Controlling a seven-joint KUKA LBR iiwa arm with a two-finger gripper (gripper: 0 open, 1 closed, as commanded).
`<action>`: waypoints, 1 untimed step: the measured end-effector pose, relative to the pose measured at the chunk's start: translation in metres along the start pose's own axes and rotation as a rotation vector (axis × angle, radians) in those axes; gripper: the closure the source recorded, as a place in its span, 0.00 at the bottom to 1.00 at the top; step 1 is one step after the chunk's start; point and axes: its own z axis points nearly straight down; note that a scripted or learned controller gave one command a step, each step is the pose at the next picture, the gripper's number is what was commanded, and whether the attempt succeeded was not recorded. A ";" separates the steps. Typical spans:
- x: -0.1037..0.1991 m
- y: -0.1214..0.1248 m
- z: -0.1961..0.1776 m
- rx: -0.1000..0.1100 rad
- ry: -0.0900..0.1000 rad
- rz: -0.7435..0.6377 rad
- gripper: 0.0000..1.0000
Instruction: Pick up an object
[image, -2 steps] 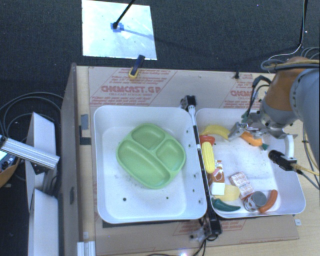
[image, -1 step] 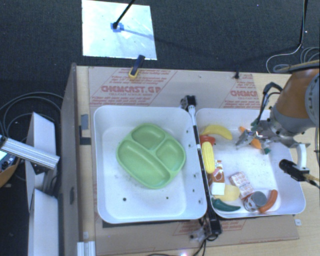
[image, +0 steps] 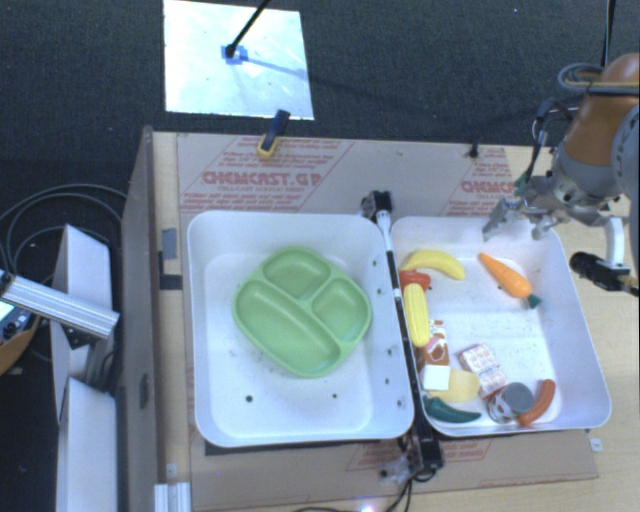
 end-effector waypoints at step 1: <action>0.000 -0.027 0.039 0.014 0.005 0.005 0.00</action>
